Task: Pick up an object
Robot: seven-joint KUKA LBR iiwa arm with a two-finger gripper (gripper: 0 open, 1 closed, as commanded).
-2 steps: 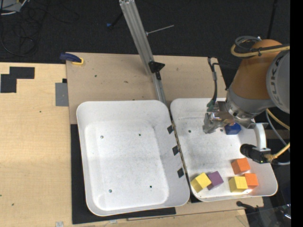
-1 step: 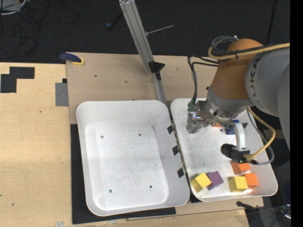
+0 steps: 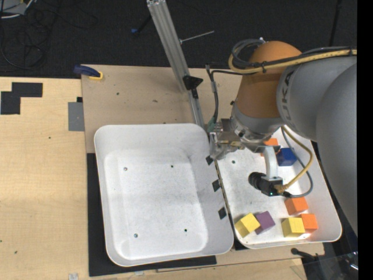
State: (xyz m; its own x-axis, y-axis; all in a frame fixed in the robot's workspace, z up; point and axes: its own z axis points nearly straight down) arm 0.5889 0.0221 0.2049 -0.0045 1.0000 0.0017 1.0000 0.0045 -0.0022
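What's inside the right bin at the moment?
The right bin holds two yellow blocks, a purple block, two orange blocks and a blue block. The arm covers the bin's far end, so more may be hidden.

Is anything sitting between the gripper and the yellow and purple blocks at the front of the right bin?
Nothing visible blocks the way. The gripper is at the right bin's rear left corner; bare bin floor lies between it and the yellow block and purple block.
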